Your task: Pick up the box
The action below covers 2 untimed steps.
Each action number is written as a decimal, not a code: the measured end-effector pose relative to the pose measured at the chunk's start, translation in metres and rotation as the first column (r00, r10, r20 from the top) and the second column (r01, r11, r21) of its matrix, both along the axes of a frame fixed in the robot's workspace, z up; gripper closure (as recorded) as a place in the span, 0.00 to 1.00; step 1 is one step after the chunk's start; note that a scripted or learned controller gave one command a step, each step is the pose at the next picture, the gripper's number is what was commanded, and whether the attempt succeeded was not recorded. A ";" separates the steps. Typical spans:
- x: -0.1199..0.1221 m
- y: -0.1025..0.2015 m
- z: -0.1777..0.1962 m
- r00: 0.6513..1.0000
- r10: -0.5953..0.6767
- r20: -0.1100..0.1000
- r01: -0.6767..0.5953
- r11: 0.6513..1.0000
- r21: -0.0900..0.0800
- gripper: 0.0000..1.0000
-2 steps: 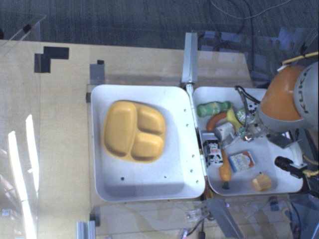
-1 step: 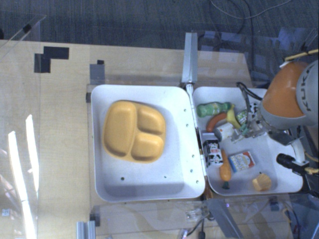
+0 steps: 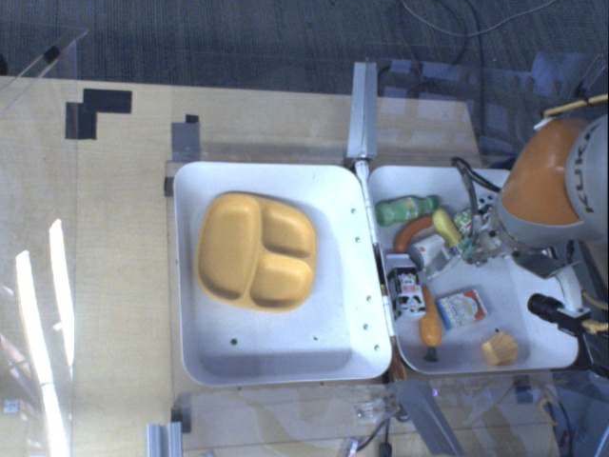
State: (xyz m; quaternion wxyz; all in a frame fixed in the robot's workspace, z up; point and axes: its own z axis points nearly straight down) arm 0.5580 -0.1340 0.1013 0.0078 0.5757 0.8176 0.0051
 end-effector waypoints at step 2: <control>-0.055 -0.038 -0.001 0.997 -0.074 0.001 0.074 0.997 -0.001 1.00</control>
